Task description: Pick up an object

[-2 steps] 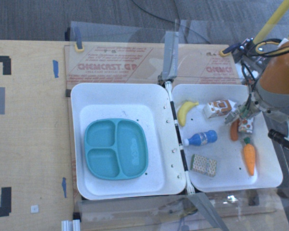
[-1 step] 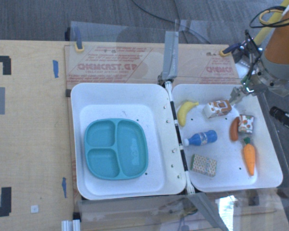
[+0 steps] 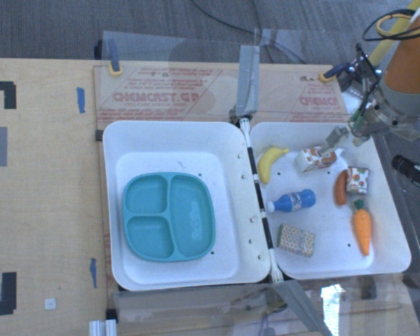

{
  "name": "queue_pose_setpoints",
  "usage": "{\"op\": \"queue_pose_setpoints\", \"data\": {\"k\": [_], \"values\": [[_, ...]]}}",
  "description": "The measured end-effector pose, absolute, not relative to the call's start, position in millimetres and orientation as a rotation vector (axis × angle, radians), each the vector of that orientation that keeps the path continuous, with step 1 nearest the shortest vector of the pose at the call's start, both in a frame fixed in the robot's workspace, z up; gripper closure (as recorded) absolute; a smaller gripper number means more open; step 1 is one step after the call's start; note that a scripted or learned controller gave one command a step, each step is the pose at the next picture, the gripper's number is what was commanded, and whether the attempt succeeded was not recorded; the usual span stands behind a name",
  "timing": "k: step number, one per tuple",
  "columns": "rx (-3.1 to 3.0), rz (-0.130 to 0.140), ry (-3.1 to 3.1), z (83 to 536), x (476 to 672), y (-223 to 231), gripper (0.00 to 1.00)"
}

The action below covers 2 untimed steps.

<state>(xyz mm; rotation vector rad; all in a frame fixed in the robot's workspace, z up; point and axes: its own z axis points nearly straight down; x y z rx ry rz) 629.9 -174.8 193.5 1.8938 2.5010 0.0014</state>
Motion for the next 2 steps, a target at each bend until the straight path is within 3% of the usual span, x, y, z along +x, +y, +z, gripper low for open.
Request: {"op": "queue_pose_setpoints", "data": {"k": [1,2], "values": [[1.807,0.003,2.563,96,612.8,-218,0.00],[1.806,0.007,2.558,107,613.9,-219,1.00]]}}
